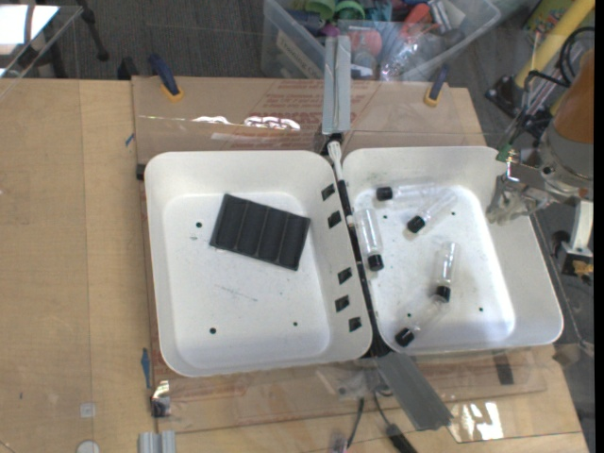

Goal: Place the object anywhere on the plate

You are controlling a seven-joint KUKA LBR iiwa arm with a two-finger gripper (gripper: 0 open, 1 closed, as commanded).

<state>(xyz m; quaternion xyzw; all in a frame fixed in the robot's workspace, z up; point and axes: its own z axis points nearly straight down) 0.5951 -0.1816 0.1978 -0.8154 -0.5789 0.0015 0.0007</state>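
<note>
A black ridged plate [260, 231] lies flat in the left bin [179, 338], in its upper middle. Several clear vials with black caps lie scattered in the right bin [528, 319]: one near the divider [368, 237], one at the back [412, 193], one in the middle [444, 270], one at the front [418, 326]. My gripper [507, 204] hangs over the right bin's far right rim, apart from every vial. I see nothing in it.
A black hinge strip with clips [342, 253] runs between the bins. A clear tub of colourful toys [377, 12] stands behind them. Clamps [168, 81] hold the cardboard at the back. Cables and hardware [543, 83] crowd the right side.
</note>
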